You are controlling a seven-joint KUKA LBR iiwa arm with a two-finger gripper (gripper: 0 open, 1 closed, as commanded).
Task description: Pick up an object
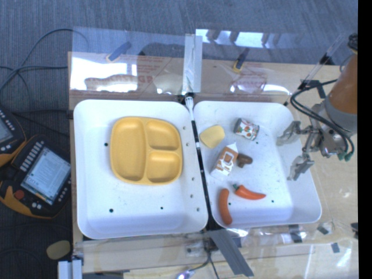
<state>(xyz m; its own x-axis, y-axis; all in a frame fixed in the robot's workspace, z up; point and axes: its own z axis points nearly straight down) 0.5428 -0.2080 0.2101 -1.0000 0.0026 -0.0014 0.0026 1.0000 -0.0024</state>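
One two-finger gripper [295, 150], carried on the grey arm with orange band [349, 92], poised over the right edge of the right bin [273, 211]; fingers spread wide, one fingertip toward the far side, the other toward the near side, nothing between them and nothing touched so far as the slanting view allows. Step in hand, by judgement: approach and choice of a target, no grasp yet made. Advice for the step: travel left to stand squarely over a single item, turn the fingers across its narrow dimension, and descend only where both fingers have bare bin floor to land on. Nearest candidates, working outward from the tool: orange carrot-shaped toy [250, 193], lying flat near the middle of the bin toward its near side, well isolated and slim, probably the easiest pick; small printed can [246, 129], toward the far side, on its side by the look of it and liable to roll; small printed carton [224, 160] with a dark brown piece [244, 160] touching its right side, a crowded pair best avoided; yellow wedge-like block [211, 136], far left of the bin, close to the dividing wall; reddish sausage-shaped toy [224, 207], near left corner, close to the rim. Further left: left bin [93, 214], holding a yellow divided tray [146, 150].
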